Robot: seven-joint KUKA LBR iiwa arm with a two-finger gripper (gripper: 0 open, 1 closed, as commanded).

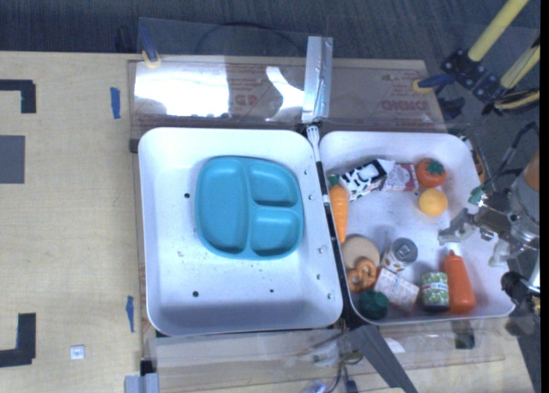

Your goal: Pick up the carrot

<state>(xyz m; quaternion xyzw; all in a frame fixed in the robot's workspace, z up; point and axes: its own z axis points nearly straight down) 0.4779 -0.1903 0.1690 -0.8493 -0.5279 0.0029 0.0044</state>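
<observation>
The carrot point(340, 211) is observed in the camera view lying lengthwise against the left wall of the right bin point(403, 141), just beside the divide from the left bin point(163, 211), which holds a blue sectioned tray point(250, 207). It is untouched. The gripper point(482, 221) is seen at the right bin's far right edge, well apart from the carrot; whether the jaws are spread or pressed together cannot be told. Nothing is seen held. The task is judged not yet begun: approach, grasp and lift all remain.
</observation>
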